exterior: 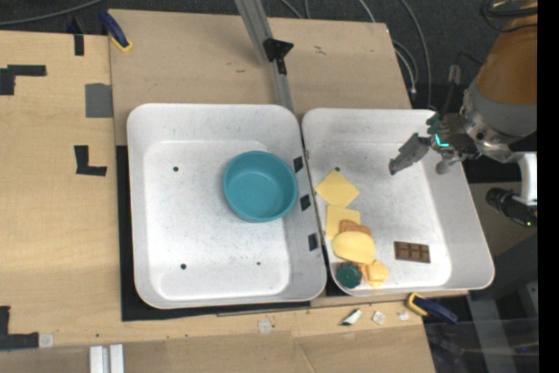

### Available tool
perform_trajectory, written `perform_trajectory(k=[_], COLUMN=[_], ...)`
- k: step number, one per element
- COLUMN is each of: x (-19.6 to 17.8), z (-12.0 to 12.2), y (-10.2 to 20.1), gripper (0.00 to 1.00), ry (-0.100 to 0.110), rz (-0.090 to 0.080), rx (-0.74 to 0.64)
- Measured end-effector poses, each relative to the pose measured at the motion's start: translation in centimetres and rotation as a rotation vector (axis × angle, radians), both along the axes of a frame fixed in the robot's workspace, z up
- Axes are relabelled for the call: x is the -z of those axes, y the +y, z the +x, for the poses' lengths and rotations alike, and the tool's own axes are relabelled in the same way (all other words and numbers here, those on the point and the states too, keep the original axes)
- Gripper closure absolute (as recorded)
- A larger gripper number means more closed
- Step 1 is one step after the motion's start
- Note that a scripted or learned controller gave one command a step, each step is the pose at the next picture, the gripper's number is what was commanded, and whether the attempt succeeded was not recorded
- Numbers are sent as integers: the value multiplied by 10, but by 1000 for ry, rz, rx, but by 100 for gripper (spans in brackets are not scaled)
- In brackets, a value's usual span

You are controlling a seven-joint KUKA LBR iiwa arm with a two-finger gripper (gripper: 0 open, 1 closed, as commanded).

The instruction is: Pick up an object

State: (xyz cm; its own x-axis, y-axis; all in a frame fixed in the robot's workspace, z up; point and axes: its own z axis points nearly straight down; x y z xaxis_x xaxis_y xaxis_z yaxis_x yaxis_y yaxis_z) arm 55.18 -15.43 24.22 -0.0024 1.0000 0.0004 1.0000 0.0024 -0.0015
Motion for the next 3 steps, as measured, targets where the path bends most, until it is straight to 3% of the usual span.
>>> perform_trajectory(k=[1,3], x=[58,153], z=[-10,-2], y=[-3,4], gripper=[0,0], ry=[6,-3], rz=[0,-1], rx=[1,2])
